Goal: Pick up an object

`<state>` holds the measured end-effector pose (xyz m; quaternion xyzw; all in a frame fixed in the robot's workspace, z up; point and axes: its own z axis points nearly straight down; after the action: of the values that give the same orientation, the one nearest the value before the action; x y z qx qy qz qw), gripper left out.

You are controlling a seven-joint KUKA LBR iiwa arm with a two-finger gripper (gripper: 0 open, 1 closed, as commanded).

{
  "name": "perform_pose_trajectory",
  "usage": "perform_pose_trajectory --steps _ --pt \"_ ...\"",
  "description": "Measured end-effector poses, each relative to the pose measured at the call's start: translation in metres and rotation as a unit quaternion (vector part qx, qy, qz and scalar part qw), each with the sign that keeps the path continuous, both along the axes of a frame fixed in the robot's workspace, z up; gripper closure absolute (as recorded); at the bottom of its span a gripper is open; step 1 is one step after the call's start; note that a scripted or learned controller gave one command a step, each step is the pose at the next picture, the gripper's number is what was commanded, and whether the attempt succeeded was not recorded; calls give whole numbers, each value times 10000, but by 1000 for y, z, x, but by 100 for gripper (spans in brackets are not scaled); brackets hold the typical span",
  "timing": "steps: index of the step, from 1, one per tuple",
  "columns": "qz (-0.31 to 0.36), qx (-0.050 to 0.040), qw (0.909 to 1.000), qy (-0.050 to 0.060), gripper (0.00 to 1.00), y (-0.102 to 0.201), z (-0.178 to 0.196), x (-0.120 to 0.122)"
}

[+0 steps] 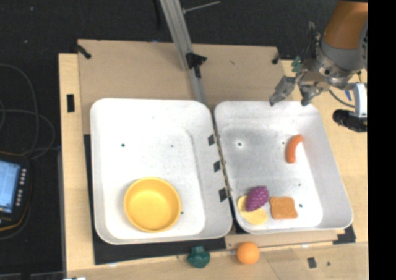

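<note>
Approach step: the tool (291, 95), fingers spread and holding nothing, hangs over the far rim of the right bin (322, 211). Candidate objects lie apart from it in that bin: a carrot (293, 148) nearest, grapes (257, 198) and toast (283, 207) at the near end. Next, it likely must centre over one and descend. No legible writing.

Yellow bowl (152, 204), orange sausage (293, 148), purple grapes (257, 198), tan toast (283, 207), orange ball (247, 253), white bins (148, 124)
</note>
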<state>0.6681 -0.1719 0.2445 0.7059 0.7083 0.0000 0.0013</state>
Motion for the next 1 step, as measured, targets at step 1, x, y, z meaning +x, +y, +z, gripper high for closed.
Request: perform_pose_trajectory --steps 1 --pt "2 -9 10000 4 0 -1 0 0"
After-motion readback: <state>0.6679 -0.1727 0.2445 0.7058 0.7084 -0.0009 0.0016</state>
